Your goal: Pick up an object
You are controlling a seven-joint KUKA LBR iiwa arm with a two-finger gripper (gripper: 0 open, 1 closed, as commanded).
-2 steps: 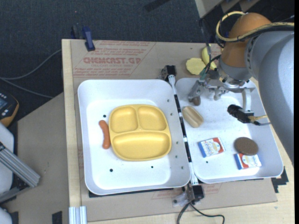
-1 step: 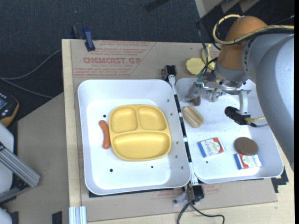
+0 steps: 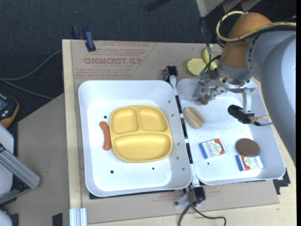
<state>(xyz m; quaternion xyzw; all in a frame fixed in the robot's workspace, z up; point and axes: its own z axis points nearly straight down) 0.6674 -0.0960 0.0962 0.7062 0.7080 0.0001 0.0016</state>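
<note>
Over the right bin's (image 3: pixel 277 166) far-left corner the hand (image 3: pixel 205 96) is held low; its opening cannot be told. Nothing is seen gripped, and the bread roll (image 3: pixel 193 117) lies nearest, probably the target.

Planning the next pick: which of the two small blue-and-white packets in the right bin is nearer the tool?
The packet left of the brown disc is nearer the tool; the other packet lies below the disc.

A dark blue-grey carpet floor (image 3: pixel 37 18) surrounds the brown cardboard-topped bench (image 3: pixel 113 58), with grey cables (image 3: pixel 28 74) trailing left.
</note>
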